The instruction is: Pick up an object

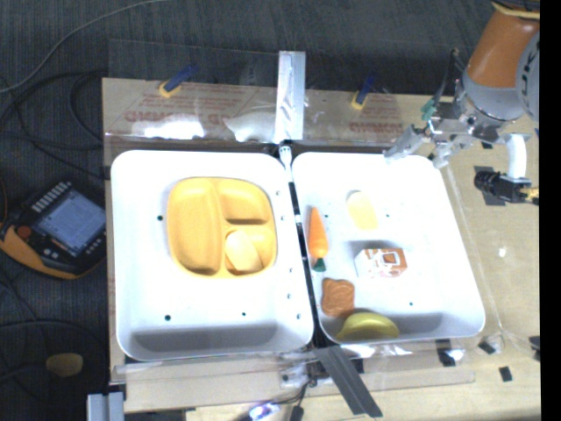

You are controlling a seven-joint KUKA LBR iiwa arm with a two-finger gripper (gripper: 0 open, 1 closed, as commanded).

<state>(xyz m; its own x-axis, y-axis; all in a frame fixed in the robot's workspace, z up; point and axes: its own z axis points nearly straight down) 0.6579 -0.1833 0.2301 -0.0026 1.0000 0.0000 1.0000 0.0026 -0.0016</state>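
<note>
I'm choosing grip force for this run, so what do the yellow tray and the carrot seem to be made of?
The yellow tray looks like molded plastic: smooth, uniform colour, soft sheen, rounded compartments. The carrot is probably a plastic toy, given its even orange and smooth surface, though real cannot be ruled out.

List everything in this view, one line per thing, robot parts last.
left bin: one, white, left half of bench
right bin: one, white, right half of bench
tray: one, yellow, divided, inside left bin
carrot: one, orange, right bin, by its left wall
pale block: one, cream, upper middle of right bin
small carton: one, white and orange, centre of right bin
brown piece: one, brown, lower left of right bin
banana: one, yellow-green, near wall of right bin
handheld controller: one, black and orange, floor at left
clamps: two, blue and yellow, back of bench
arm: one, grey and orange, upper right
gripper: one, over right bin's far right corner
</note>
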